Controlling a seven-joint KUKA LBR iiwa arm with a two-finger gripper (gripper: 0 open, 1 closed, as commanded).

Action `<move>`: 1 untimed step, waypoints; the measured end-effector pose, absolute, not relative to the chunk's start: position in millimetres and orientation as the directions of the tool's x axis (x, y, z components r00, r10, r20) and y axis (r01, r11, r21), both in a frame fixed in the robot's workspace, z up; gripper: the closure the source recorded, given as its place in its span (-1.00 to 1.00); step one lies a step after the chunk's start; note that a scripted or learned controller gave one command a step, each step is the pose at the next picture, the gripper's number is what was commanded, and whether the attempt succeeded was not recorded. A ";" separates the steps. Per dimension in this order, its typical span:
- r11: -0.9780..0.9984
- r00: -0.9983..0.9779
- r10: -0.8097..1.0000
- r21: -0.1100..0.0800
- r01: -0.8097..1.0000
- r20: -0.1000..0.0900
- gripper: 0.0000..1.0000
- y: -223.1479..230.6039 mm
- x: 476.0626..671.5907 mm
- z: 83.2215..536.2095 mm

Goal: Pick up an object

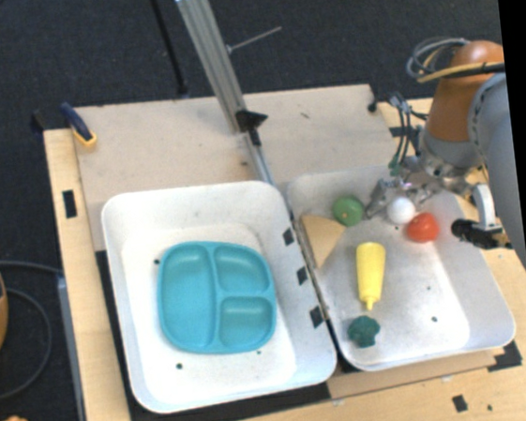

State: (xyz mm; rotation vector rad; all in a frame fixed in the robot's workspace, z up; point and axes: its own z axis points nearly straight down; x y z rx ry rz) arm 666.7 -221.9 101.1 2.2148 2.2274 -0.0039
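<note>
You have two shallow white bins side by side: the left bin [128, 267] holds a teal divided plastic plate [217, 296] at its middle. In the right bin [482, 312], a green ball [347, 210] sits far left, a tan wedge [320, 234] just before it. A white ball [401, 208] lies right of the green one — a red ball [423, 228] beside it. A yellow plastic bottle [371, 273] lies mid-bin, a dark green lump [364, 331] nearer you.

Even, fairly bright overhead light on my counter [171, 149]; white bins [196, 203] slightly washed out, shadows soft, whole picture mildly blurred and grainy.
</note>
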 end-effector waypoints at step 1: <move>0.007 -0.007 1.000 0.001 1.000 -0.003 -1.00 -223.0 667.3 102.5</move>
